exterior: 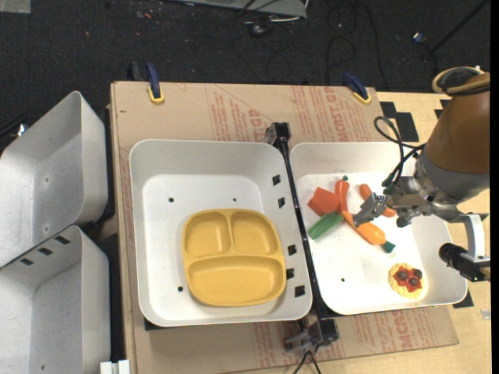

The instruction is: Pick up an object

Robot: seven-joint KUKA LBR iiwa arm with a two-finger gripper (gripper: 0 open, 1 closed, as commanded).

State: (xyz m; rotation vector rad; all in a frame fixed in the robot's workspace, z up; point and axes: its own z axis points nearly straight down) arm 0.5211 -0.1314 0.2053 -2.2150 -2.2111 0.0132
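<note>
grey metal fingers (377, 207) sit low in the right bin (444, 291), reaching in from the right, their tips right at the cluster of toy food; whether they are spread or clenched cannot be made out here. just beside the tips lies an orange carrot (372, 233) with a green end, slanting down to the right. left of it a green piece (325, 225) lies tilted, touching a red-orange wedge (323, 201) above it. a thin orange stick (343, 192) stands between the wedge and the fingers. nearer the bin's front right corner, well apart from the cluster, rests a small yellow tart with red berries (407, 280). behind the fingers rises the arm's orange band (461, 127). across the divider, the left bin (156, 170) holds a yellow divided plate (233, 257). both bins rest on a cardboard-covered tabletop (218, 107).
</note>
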